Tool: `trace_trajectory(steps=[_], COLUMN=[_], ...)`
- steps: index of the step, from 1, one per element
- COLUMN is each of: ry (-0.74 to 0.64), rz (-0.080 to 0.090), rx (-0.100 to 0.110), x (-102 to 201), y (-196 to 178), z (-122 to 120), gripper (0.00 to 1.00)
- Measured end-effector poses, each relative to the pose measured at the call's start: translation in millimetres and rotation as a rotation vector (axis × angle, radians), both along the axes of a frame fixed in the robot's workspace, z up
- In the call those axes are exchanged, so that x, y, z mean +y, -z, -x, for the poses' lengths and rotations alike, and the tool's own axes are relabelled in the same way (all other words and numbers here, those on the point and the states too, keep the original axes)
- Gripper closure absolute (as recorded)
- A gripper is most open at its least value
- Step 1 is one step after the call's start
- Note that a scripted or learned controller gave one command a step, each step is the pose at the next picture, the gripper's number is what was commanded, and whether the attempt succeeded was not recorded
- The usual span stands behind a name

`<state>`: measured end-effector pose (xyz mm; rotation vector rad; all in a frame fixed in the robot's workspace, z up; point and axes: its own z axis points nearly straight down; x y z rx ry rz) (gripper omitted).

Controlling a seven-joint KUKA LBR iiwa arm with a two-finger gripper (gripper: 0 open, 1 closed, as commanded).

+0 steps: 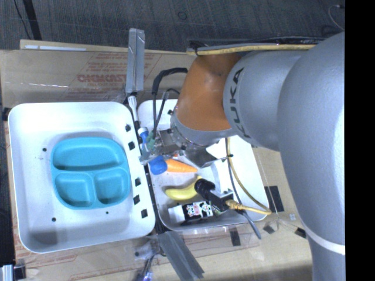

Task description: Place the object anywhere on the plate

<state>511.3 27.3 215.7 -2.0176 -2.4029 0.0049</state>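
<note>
Item: orange carrot, lying in the cluttered bin just beside my pincer, whose state I cannot tell; I judge it light, hard, smooth and tapering, best taken across its thicker middle, bound for the blue plate.

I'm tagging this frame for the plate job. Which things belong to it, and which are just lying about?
Job: blue plate in the left bin; gripper; probably the orange piece and blue piece beside it.
Lying about: yellow banana; dark printed box, both in the right bin.
</note>
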Motion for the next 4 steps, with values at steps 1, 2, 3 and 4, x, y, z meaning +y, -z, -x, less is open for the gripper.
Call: trace_trajectory(steps=[1, 2, 3, 4], ry=[-0.033, -0.166, -0.623, -0.622], rz=[0.001, 0.001, -0.002, -0.002], rx=[0.003, 0.0, 0.001, 0.001], x=[64, 108, 112, 112], y=[26, 69, 44, 44], z=[-5, -44, -25, -25], gripper=[1.0, 1.0, 1.0, 0.0])
